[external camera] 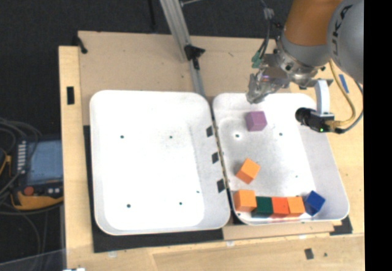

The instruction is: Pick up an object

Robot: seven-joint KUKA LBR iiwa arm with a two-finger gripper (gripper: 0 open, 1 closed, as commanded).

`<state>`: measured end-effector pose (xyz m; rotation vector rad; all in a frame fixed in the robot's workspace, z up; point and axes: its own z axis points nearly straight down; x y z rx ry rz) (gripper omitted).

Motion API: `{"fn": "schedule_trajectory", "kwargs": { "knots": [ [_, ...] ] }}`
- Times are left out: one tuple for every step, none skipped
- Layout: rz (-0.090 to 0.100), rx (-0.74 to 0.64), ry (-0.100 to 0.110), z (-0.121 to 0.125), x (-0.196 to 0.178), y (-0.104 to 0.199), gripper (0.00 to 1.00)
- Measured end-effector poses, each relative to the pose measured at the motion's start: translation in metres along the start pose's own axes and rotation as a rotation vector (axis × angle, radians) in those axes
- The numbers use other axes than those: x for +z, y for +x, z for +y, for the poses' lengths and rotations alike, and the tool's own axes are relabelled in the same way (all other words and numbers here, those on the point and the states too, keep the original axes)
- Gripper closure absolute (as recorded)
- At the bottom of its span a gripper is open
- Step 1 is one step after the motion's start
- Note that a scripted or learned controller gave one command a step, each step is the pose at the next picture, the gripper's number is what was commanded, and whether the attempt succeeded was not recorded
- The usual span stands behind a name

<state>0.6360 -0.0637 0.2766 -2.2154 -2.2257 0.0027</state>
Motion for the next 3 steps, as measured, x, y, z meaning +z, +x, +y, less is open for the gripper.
{"fn": "schedule_trajectory", "kwargs": {
  "knots": [
    [0.001,-0.002,-0.001,-0.019,0.005,0.054,1.00],
    [0.000,-0.002,0.001,-0.029,0.030,0.103,1.00],
    [0.001,-0.001,0.000,-0.050,0.038,0.144,1.00]
  ]
}}
